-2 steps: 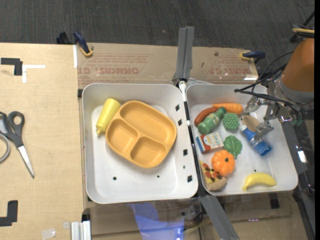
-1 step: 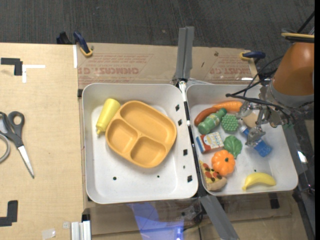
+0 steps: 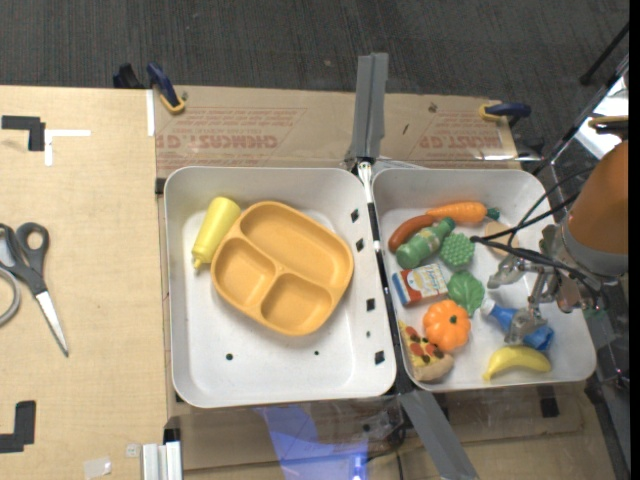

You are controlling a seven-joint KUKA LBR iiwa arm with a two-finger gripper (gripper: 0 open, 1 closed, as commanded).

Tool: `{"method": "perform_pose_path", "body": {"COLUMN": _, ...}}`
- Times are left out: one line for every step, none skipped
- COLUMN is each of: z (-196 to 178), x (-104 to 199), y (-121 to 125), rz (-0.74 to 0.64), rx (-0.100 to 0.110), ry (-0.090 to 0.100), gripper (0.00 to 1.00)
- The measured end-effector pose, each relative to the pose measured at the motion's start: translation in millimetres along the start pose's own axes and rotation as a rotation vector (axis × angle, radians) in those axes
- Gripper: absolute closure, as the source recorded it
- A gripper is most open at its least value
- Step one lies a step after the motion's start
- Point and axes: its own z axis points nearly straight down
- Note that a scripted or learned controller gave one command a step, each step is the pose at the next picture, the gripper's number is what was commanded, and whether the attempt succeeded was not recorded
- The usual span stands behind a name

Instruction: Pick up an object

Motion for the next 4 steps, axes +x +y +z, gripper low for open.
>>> {"method": "perform_pose_path", "body": {"z": 0, "x": -8, "y": 68, "rz": 0.124, "rx": 0.0, "ry": -0.002, "gripper": 0.0}}
{"method": "perform_pose_path", "body": {"z": 0, "x": -85, "y": 85, "rz": 0.271, "rx": 0.001, "ry": -0.003, "gripper": 0.0}}
{"method": "perform_pose_path", "body": {"z": 0, "x": -107, "y": 107, "rz": 0.29, "rx": 0.001, "ry": -0.002, "gripper": 0.0}}
{"method": "perform_pose_path", "body": {"z": 0, "x": -38, "y": 105, "rz": 0.299, "rx": 0.001, "ry": 0.0, "gripper": 0.0}}
